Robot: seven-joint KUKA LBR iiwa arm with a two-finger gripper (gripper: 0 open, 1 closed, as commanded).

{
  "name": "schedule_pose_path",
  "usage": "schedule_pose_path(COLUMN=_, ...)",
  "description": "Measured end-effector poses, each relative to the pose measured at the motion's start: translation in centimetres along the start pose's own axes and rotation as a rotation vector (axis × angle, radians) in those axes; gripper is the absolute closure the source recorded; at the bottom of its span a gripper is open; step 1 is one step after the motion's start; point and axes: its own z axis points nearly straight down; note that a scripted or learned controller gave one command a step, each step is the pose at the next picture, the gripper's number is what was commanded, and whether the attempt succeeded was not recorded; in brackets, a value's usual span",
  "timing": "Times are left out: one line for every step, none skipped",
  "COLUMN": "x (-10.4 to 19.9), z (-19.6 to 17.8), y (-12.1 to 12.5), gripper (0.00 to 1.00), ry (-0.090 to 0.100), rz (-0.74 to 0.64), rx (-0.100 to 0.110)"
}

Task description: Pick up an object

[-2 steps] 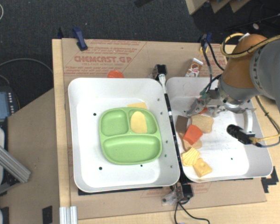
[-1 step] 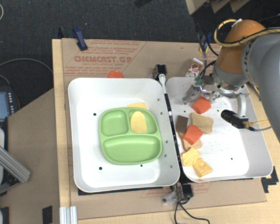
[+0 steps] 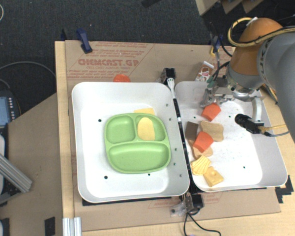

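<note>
Pieces of toy food lie bunched along the left side of the right bin (image 3: 255,156), and the arm (image 3: 280,58) reaches in from the right over that bin's far end. Its tool (image 3: 215,97) hangs low there, with an orange block (image 3: 211,112) just on its near side, so close that the two may touch. Whether the block is pinched I cannot tell, and the view does not show whether the tool is spread or pressed together.

That block is the likeliest target, I judge, because it sits a little apart from the rest with bare bin floor to its right, which leaves room to come down around it. Nearer lie a tan slab (image 3: 213,130), a brown piece (image 3: 191,130) by the bin's left wall, a red-orange block (image 3: 203,141) touching the slab's near edge, then a ridged yellow piece (image 3: 200,165) and a yellow chunk (image 3: 214,176) at the near end. These crowd each other, so a grasp there would risk knocking neighbours.

The left bin (image 3: 88,107) holds a green plate (image 3: 137,160), with a yellow piece (image 3: 146,128) in its far right compartment and a pale yellow piece (image 3: 144,111) tucked just behind its far rim. Both are well apart from the tool. The bins sit side by side on the desk (image 3: 103,63). If the tool is not yet around the block, the next move calls for settling squarely over it and closing before any lift.
</note>
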Motion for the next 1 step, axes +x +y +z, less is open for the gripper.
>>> schedule_pose_path(x=7.98, z=-9.53, y=-4.17, gripper=1.0, ry=0.005, rz=-0.006, rx=-0.001)
